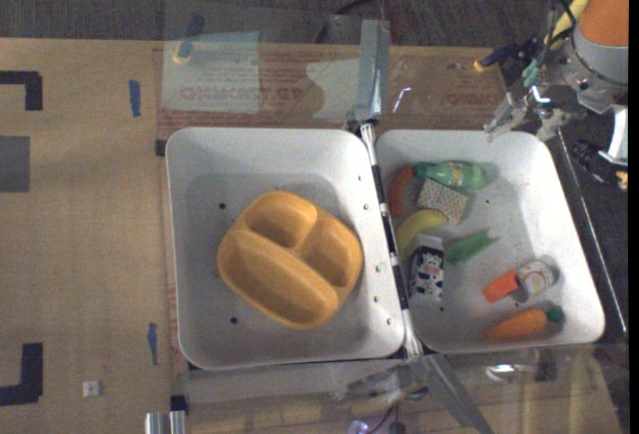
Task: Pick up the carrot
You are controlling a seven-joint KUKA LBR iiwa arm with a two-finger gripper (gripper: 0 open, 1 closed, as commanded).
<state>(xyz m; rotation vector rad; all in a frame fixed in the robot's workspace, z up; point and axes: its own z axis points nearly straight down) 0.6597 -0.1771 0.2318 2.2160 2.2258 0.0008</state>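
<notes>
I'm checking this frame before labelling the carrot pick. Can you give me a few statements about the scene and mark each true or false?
1. The carrot lies in the right bin. True.
2. The gripper is clamped on the carrot. False: it is at the right bin's far edge, well apart from the carrot.
3. The yellow divided plate sits in the left bin. True.
4. The banana rests on the plate. False: it is in the right bin, near the divider.
5. The carrot is near the right bin's near edge. True.
</notes>
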